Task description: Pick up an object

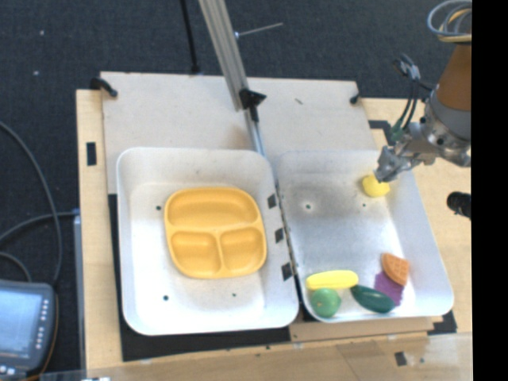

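Beside the right bin's far wall, jaws meet yellow ball, grip unclear

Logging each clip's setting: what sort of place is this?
Most likely a robotics lab bench: a robot arm reaching over two white bins of toy food, an aluminium camera pole, loose cables on dark carpet.

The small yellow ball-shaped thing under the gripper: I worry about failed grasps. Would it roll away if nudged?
Probably: the yellow piece looks rounded, so it may roll on the right bin's flat floor. It lies near the far wall, which might stop it. Likely light.
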Controlling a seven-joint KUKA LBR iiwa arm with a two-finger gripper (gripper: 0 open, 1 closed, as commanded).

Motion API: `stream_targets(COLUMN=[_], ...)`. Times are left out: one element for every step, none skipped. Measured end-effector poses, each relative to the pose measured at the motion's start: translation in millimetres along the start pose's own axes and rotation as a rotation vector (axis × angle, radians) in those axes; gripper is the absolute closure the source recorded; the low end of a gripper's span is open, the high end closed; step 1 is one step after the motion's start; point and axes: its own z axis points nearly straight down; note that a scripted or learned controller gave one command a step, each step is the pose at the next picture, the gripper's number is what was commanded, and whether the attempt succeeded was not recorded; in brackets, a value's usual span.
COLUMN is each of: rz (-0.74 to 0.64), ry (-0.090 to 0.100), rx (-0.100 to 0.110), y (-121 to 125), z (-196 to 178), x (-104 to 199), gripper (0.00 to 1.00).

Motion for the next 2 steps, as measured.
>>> stream_targets(rz=[0.0, -0.001], ry=[0.0, 0.001], rx=[0.0, 0.0], y=[-12.6, -15.2], z=[4.8, 1.1], x=[59.3, 109.9], gripper=[1.0, 1.0])
